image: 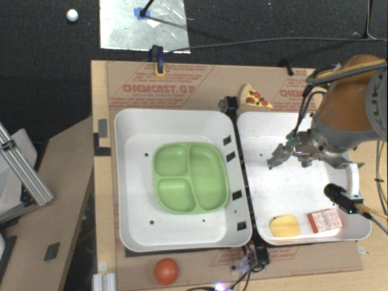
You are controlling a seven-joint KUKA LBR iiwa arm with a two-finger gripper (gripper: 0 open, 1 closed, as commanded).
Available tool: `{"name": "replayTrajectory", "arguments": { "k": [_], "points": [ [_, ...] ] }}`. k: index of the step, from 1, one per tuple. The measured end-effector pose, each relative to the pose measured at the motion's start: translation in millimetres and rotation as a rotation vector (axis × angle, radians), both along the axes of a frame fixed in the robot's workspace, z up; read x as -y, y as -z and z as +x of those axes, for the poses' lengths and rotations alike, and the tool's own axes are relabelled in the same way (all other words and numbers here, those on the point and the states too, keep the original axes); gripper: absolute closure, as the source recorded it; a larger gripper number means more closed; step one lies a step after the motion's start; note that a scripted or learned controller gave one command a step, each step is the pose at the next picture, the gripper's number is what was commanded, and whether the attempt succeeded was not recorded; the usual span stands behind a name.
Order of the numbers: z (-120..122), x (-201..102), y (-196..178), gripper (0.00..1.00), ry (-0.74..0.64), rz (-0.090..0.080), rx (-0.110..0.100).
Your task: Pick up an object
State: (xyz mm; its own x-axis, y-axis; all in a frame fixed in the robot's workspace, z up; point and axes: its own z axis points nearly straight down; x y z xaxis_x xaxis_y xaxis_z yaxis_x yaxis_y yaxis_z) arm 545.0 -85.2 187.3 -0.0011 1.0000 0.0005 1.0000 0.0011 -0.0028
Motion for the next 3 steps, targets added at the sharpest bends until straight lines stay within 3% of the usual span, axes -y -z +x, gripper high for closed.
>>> {"name": "replayTrajectory", "arguments": {
  "k": [1, 2, 3],
  "points": [
    [-1, 6, 61, 0.0, 0.001, 0.0, -0.001],
    [1, 6, 47, 1.0, 0.0, -0.001, 0.005],
    [-4, 12, -1, 1.0, 0.002, -0.002, 0.009]
  ]
}}
